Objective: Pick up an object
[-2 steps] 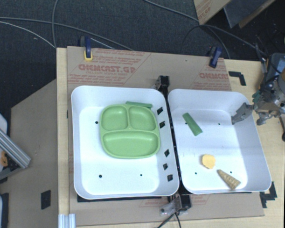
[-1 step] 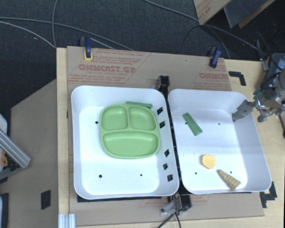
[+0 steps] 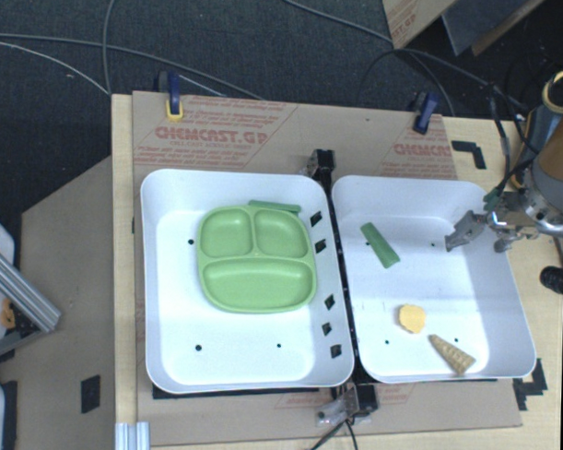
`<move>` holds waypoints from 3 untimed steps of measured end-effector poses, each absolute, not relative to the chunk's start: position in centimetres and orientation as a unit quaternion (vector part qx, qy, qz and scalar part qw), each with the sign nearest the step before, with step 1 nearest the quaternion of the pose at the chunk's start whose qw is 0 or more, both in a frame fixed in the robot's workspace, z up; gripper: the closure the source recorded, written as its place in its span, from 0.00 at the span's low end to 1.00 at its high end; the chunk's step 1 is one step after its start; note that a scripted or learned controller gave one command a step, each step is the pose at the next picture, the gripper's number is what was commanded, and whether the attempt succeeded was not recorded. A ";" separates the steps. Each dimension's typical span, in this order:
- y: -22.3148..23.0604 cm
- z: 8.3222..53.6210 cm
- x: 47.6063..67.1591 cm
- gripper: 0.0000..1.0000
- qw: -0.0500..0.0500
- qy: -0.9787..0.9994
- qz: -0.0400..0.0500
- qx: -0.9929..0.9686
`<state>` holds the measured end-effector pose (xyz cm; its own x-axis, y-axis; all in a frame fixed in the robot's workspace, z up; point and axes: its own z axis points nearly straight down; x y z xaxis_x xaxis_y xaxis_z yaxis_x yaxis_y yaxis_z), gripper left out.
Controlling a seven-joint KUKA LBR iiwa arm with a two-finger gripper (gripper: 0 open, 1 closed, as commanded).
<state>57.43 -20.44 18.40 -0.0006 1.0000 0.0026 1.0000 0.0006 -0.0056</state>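
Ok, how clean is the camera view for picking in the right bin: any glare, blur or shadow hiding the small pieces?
Camera view: even lighting, no strong glare on the shallow white right bin; the flat green strip, round yellow piece and tan cone-shaped piece read sharp with only faint shadows; the gripper looks slightly soft.

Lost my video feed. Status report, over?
Gripper above right bin's upper right, holding nothing. Green bar, yellow disc, tan cone lying loose there. Nothing blocking them.
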 end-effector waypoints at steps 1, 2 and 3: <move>-20.2 12.3 58.0 0.00 0.004 -0.708 0.001 -0.707; -20.1 8.2 58.0 0.00 0.003 -0.707 0.001 -0.707; -20.1 9.7 58.2 1.00 0.000 -0.707 -0.001 -0.707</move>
